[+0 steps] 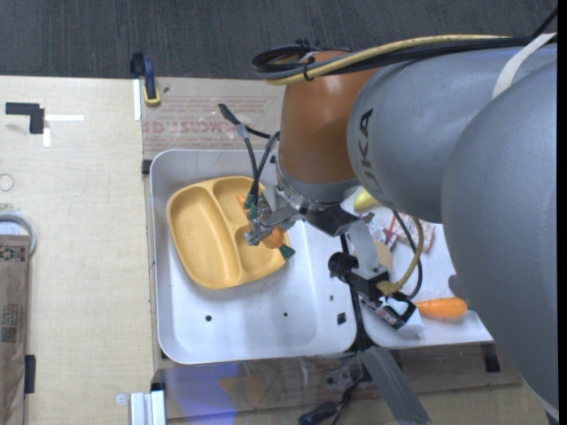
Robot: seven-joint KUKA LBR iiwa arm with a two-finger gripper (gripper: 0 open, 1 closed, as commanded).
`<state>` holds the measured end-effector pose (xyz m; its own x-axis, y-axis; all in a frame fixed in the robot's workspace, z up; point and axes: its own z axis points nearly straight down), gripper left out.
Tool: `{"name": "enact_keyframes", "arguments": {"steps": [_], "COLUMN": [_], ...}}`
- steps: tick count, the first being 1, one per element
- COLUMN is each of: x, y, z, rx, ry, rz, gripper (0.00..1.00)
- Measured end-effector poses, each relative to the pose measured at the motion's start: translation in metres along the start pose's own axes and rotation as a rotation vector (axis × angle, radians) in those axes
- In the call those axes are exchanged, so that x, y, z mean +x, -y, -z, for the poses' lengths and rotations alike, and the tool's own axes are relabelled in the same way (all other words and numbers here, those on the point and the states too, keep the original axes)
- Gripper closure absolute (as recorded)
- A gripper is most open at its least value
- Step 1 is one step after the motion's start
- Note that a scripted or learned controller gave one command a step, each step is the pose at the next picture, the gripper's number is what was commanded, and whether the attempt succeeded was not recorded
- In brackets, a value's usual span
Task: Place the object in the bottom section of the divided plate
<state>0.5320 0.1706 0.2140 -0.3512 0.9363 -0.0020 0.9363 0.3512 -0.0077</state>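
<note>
A yellow divided plate (202, 237) lies in the left white bin (239, 326), with a large section to the left and a narrower one along its right side. My gripper (262, 227) hangs over the plate's right rim, under the orange wrist band. A small orange toy carrot with a green tip (277, 238) sits between its fingers, and the gripper is shut on it. The carrot hovers at the right edge of the narrow section, its green end pointing toward the bin floor. The arm hides part of the plate's upper right.
In the right bin a second orange carrot (440, 308) lies near the front, with a yellow item (363, 200) and a printed packet (416, 234) partly under the arm. Cables hang beside the wrist. A wooden bench top (71, 237) lies to the left.
</note>
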Motion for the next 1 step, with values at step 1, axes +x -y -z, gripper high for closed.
{"name": "enact_keyframes", "arguments": {"steps": [1], "x": [0.0483], "y": [0.0201], "z": [0.0125], "rx": [0.002], "ry": [0.001], "rz": [-0.226], "gripper": [1.00]}}
